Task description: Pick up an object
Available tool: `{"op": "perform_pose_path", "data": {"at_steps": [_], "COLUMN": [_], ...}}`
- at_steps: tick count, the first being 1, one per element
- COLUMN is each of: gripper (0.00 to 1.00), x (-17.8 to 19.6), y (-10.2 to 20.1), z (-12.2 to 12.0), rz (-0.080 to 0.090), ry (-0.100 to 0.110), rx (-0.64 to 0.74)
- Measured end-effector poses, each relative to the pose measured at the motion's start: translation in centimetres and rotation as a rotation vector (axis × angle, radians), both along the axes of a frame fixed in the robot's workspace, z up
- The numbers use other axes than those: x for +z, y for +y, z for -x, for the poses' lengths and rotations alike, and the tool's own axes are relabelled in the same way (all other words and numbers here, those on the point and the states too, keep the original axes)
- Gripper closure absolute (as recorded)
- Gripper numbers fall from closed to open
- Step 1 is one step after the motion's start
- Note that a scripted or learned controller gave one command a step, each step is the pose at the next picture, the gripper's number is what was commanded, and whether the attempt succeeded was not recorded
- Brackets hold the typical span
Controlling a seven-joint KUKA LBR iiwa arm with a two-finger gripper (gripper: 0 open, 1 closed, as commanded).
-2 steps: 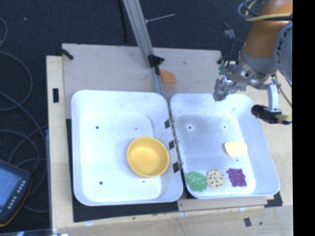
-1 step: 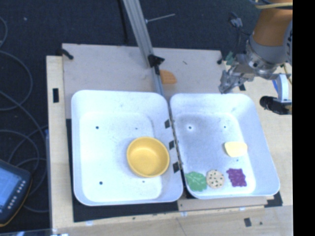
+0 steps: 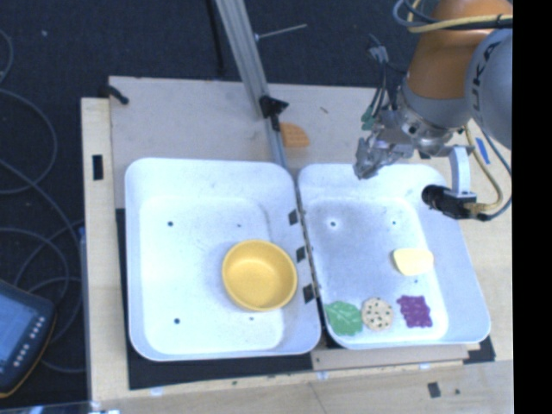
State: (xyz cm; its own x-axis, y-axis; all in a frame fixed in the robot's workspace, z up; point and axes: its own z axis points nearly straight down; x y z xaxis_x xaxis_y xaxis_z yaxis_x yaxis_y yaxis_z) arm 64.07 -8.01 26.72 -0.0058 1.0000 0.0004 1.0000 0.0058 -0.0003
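Nothing is being held yet — gripper (image 3: 373, 164) is being hovered over the right bin's (image 3: 448, 313) far edge, finger state can't be told. Pickables are lying at the near end — cheese (image 3: 413, 260), cookie (image 3: 377, 314); bowl (image 3: 259, 274) in left bin (image 3: 155, 231). Whole pick is judged outstanding.

Partial dark lettering on arm (image 3: 492, 67); unreadable.

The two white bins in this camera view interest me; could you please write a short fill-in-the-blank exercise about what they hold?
1. The yellow bowl sits in the ____ bin.
2. Along the right bin's near edge, the cookie lies between the green piece and the ____ piece.
3. The gripper hangs over the right bin's ____ edge.

Missing words: left; purple; far
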Motion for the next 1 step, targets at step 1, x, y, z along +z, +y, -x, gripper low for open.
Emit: {"op": "perform_pose_path", "data": {"at_steps": [1], "gripper": [1.0], "x": [-1.18], "y": [4.5], "z": [2.94], "rz": [0.0], "ry": [0.001], "rx": [0.0]}}
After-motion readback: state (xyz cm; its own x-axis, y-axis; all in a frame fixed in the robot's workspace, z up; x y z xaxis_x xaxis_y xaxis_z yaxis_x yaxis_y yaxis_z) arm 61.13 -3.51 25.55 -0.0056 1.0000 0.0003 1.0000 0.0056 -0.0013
